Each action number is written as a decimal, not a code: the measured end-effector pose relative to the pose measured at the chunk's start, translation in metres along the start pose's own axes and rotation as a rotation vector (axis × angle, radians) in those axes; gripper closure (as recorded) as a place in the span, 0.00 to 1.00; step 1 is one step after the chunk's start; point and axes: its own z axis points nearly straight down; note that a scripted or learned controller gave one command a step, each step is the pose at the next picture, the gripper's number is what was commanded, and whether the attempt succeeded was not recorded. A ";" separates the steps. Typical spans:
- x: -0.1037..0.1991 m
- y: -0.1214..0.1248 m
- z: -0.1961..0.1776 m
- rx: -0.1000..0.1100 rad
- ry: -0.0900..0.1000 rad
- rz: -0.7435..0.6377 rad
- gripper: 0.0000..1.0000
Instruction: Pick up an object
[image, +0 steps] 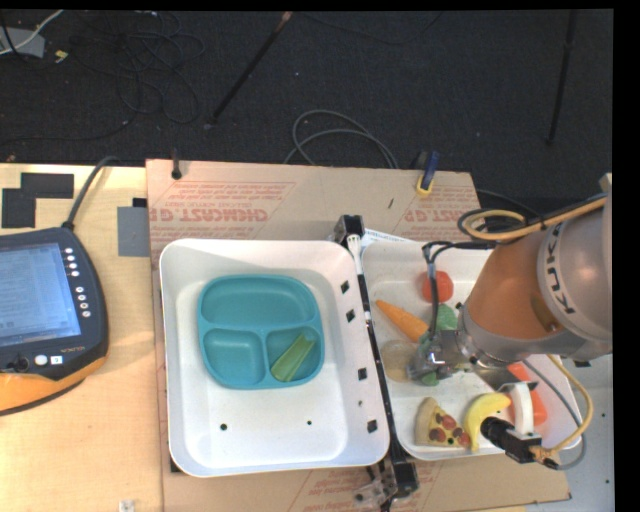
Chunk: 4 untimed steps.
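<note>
The hand (432, 362) hangs low in the right bin (455, 262), and I cannot tell if it is parted or together. The carrot (401, 320) lies just up-left of it (long axis slanting away from the hand), the pizza slice (441, 424) below it

Two white bins (180, 300) are sitting on a tan cardboard sheet (250, 200) that is showing mirrored red lettering. A teal divided plate (240, 320) is holding a pale green piece (293, 358). In the other white bin (400, 420), an orange carrot (402, 320) is lying beside a red piece (437, 287), a yellow banana (487, 408), and a tan pizza slice (440, 424) dotted with red. The arm (530, 290) is showing grey with an orange band, above what may be a green item (444, 320). A black tablet (45, 300) is glowing pale blue.
</note>
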 end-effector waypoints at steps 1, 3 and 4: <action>-0.002 0.001 -0.011 -0.004 -0.001 0.007 1.00; -0.001 0.041 0.012 0.019 0.008 -0.005 0.00; -0.002 0.040 0.001 0.023 0.009 -0.002 1.00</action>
